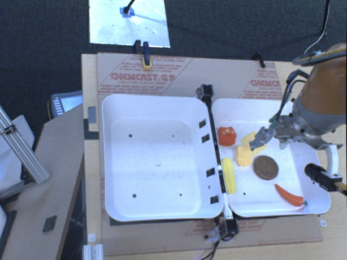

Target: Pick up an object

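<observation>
While the worktop [179, 69] carries two white bins side by side, the left bin [154, 156] sits at nine o'clock of the right bin [271, 196], where the arm [325, 91] reaches in from three o'clock. Its jaws [262, 138] hang over the right bin; whether they are open or closed I cannot tell. Touching them at seven o'clock is a yellow piece [246, 148]. A brown disc [266, 167] lies just below, a corn cob [229, 176] by the divider, a red tomato [226, 136] at nine o'clock, a red chilli [289, 195] at five.
</observation>
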`<state>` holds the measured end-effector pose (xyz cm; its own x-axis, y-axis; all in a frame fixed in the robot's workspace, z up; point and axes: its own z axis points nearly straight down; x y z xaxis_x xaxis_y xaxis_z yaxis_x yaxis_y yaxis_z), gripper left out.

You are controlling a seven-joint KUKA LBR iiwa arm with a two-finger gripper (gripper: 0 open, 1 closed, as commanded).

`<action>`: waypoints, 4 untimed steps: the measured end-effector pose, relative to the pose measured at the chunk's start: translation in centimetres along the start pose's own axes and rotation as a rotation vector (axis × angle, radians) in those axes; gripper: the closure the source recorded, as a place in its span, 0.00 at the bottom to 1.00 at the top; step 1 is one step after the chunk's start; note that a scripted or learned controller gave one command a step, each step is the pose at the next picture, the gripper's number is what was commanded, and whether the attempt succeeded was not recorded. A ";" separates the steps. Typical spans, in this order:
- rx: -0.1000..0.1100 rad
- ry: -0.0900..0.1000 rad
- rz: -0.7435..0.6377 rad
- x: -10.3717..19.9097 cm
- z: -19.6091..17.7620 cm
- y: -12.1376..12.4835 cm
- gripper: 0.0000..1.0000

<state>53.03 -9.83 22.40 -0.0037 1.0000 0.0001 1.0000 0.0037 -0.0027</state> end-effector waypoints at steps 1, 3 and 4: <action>-0.009 -0.001 -0.005 1.4 -2.4 7.5 0.00; -0.008 0.001 -0.006 13.0 -15.7 14.1 0.00; -0.011 0.003 -0.009 20.4 -24.0 13.9 0.00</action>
<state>66.96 10.59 46.39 -0.0129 0.9999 0.0029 0.9999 0.0129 0.0083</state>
